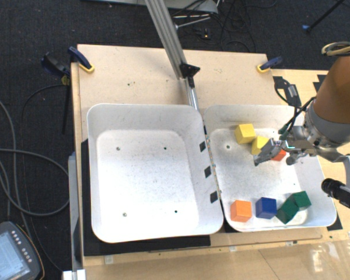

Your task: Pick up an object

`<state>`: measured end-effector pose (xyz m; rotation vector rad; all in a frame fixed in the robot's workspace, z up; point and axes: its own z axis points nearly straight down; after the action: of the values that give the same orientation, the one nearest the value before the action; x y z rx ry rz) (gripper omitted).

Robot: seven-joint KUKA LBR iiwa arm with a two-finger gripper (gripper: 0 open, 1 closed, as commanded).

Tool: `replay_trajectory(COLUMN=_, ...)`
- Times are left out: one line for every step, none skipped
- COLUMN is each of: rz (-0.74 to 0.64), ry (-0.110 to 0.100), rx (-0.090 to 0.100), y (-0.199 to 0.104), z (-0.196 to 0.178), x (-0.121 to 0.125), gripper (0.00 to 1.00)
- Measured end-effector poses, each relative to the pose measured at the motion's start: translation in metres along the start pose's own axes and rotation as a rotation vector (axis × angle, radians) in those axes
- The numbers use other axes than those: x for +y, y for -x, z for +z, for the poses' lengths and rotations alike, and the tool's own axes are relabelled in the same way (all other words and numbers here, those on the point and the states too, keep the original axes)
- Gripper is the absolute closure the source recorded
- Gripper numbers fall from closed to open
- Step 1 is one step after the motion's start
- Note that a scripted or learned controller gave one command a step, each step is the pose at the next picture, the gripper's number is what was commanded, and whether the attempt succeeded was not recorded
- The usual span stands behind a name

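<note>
My gripper [267,154] hangs low over the upper middle of the right bin [315,223], reaching in from the right. A small yellow block [259,144] lies right against its tip on the upper left side. A small red-orange piece [279,155] shows just to the right of the tip, partly hidden by the gripper body. A larger yellow block [244,133] rests a little further up and left. Along the bin's front lie an orange block [241,210], a blue block [266,207] and two green blocks [295,206].
The left bin [105,121] sits beside the right one, divided by their touching rims. A slanted metal pole [166,31] rises from the bench's back. Clamps [81,60] hold the board's far corners. The grey and orange arm [338,107] covers the right bin's far right corner.
</note>
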<state>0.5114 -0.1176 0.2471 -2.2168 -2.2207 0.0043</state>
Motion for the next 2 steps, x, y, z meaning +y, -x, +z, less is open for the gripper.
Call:
replay_trajectory(rz=0.002, ry=0.005, rx=-0.001, y=0.000, z=-0.002, x=0.001, gripper=0.00)
replay_trajectory(rz=0.004, ry=-0.001, rx=0.000, y=0.004, z=0.043, x=-0.004, gripper=0.00)
